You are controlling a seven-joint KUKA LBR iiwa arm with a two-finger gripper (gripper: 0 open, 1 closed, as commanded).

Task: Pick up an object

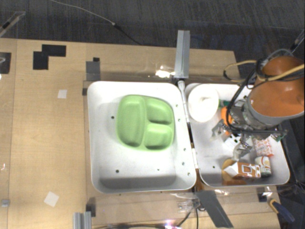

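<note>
Surroundings: dark grey carpet runs behind a pale wooden bench (43,142), with a thin cable trailing across the floor at the top.
Bench: it carries two shallow white bins side by side, split by a grey metal rail (182,56) at the back.
Left bin (102,142): holds one green divided tray (145,121), lying flat near the middle, its three compartments facing up and nothing in them as far as can be seen.
Right bin (205,168): holds a white round lid or cup (203,102) in the back left corner, a printed packet or carton (248,170) lying along the front wall, and a small clutter of orange, green and silvery bits under the arm that is too jumbled to name.
Arm (276,97): reaches in from the right and hangs low over the middle of the right bin, its orange band covering much of what lies below.
Gripper (237,140): seen among the clutter just above the packet; whether it is apart or together cannot be told, and nothing can be seen clamped in it.
Progress: judged from this, the arm is down at the pile for a grasp, but no object is lifted yet.
Left to do: secure one item from the right bin and raise it clear of the walls.
</note>
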